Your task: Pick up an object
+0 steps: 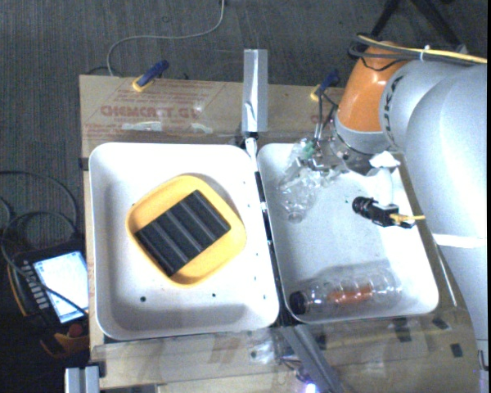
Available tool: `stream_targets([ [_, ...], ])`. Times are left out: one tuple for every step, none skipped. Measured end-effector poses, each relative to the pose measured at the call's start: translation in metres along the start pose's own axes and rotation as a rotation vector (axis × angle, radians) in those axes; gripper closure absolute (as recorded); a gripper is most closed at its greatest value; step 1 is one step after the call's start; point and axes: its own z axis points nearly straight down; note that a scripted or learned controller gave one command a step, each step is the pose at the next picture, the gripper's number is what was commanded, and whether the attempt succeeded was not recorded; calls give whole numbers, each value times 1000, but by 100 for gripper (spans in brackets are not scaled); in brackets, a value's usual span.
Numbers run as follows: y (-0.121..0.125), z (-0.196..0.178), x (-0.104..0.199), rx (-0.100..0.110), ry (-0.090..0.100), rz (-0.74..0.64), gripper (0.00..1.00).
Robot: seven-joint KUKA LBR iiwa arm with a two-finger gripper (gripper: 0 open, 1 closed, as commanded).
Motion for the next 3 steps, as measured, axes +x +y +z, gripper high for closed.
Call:
stream_targets([
  [3, 4, -26, 7, 4, 208, 0],
  [7, 9, -3, 2, -12, 132, 0],
  [-19, 8, 8, -15, -6, 44, 0],
])
